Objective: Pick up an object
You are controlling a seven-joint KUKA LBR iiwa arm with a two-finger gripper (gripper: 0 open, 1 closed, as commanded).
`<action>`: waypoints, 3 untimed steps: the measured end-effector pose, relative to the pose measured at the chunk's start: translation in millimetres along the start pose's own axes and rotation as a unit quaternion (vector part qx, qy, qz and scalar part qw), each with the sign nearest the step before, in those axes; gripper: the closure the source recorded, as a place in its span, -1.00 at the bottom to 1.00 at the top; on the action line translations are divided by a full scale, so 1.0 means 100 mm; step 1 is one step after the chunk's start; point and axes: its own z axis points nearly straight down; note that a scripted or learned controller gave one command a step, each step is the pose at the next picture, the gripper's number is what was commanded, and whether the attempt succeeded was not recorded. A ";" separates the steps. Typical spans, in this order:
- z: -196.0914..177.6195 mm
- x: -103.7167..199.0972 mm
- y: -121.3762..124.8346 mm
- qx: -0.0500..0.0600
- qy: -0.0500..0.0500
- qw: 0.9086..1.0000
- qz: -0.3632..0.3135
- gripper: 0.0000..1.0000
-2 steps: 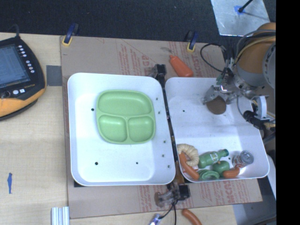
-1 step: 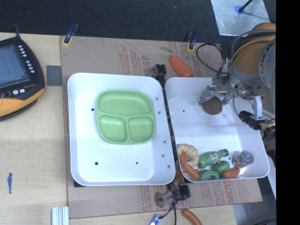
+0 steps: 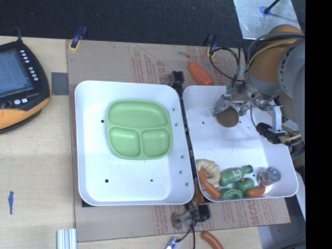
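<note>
Our gripper [image 3: 228, 109] sits at the right bin's [image 3: 207, 139] twelve o'clock, fingers seemingly clamped on a brown lump [image 3: 227, 118], lifting it clear.

the end effector [image 3: 230, 107] is sitting just above a brown round object [image 3: 227, 118] in the right bin [image 3: 207, 134], and its body is covering the top of that object, so contact between them is not showing clearly. the arm [image 3: 277, 61] is being cut by the right edge. the toys in the bin's near corner [image 3: 233, 183] are overlapping, so their shapes are hiding each other. the orange piece [image 3: 212, 239] on the worktop [image 3: 36, 165] is being cut by the bottom edge. the handheld screen [image 3: 15, 82] is running off the left edge.
</note>
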 end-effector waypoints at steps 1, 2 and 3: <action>0.00 0.33 0.00 0.001 0.000 1.000 0.000 -1.00; -0.11 0.31 0.01 0.001 -0.001 1.000 -0.001 1.00; 0.01 -0.08 -0.77 -0.002 -0.001 1.000 0.001 1.00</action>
